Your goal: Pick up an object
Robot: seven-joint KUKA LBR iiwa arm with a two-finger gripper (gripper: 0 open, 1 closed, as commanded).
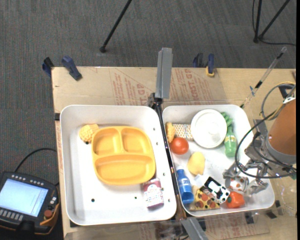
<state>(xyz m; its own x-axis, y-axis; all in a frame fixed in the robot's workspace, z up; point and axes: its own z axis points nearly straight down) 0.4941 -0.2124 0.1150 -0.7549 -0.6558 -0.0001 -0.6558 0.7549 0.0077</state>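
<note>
Low over the right bin, gripper, finger state unclear; bench print unreadable.

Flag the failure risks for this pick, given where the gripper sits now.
1. The gripper is low in the right bin's crowded front corner; it may catch the orange toy or the black-and-white toy together.
2. The bin wall is close, so a collision or a pinned item is plausible.
3. Loose cables hang above the bin and could snag.
</note>
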